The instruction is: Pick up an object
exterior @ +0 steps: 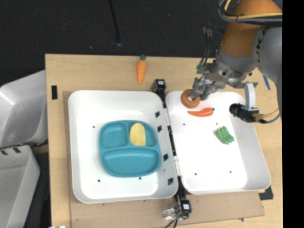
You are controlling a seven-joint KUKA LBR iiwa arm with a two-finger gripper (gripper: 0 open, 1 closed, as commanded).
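White bins (114, 101): two; one blue tray (128, 148), one carrot (141, 69).

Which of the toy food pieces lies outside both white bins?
The orange carrot with a green top. It lies on the bare wooden bench behind the bins, while the yellow piece sits in the blue tray.

The tray (127, 163) is blue, with a yellow thing (137, 134) in it. The bins (85, 184) are white. The carrot (141, 69) is orange, the pepper (200, 111) red, the small toy (224, 135) green.
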